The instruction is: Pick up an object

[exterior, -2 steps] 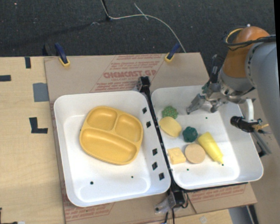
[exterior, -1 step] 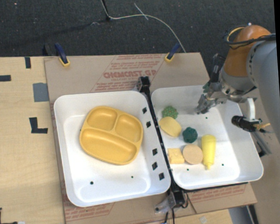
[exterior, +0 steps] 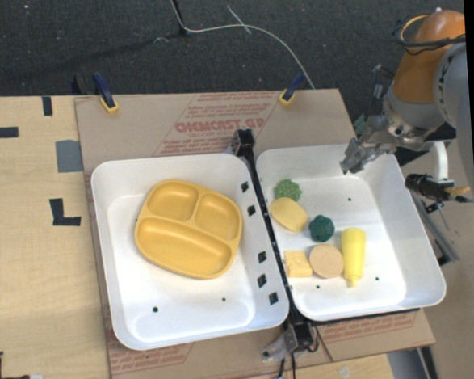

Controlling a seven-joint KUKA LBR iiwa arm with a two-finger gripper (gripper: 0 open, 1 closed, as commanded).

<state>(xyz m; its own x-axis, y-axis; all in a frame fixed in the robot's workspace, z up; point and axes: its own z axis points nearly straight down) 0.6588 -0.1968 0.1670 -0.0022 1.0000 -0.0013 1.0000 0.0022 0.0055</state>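
Claw (exterior: 353,162) above the right bin's (exterior: 390,295) far right rim; its opening cannot be told, and it appears to hold nothing. Right bin: green pieces (exterior: 286,191), (exterior: 321,228), yellow bottle (exterior: 353,253), tan disc (exterior: 326,261). Left bin: yellow divided plate (exterior: 189,227).

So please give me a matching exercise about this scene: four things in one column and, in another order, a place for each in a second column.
Things:
1. yellow divided plastic plate
2. yellow plastic bottle
3. light green broccoli-like toy
4. gripper

Places:
A. above the right bin's far right corner
B. lying in the left bin
C. right bin, near the divider, far side
D. right bin, to the right of the round tan disc

Pairs: 1-B, 2-D, 3-C, 4-A
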